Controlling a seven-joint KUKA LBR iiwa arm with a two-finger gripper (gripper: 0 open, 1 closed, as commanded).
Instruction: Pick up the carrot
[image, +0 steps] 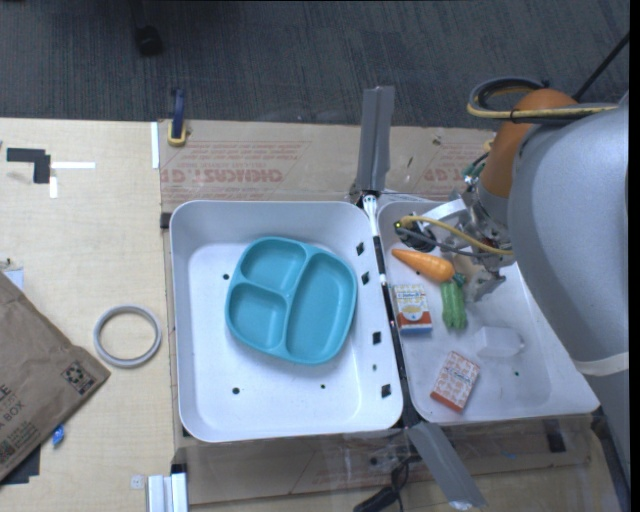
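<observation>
Far off to the left of my pincer, a grey tape ring (127, 334) lies flat on the surface (90, 250), beside a brown cardboard box (35, 385) at the edge.

Closer to me is the left white bin (200, 390). A blue plate (291, 299) with three parts sits in the middle of it.

Next comes the right white bin (520, 390), and my pincer (478, 272) is down in the far part of it. The carrot (423, 264) lies just to the left of my pincer, orange and a bit tilted. It rests on the bin floor and is not between my fingers.

Right below the carrot is a small box with red and blue on it (412, 307). A green thing (455, 303), maybe a pea pod, lies next to that box, just under my pincer. Nearer the front of the bin there is an orange packet (456, 380), well apart from me.

My big grey arm (575, 230) hides a lot here, with wires in the way. I cannot tell if my pincer is wide or squeezed.
</observation>
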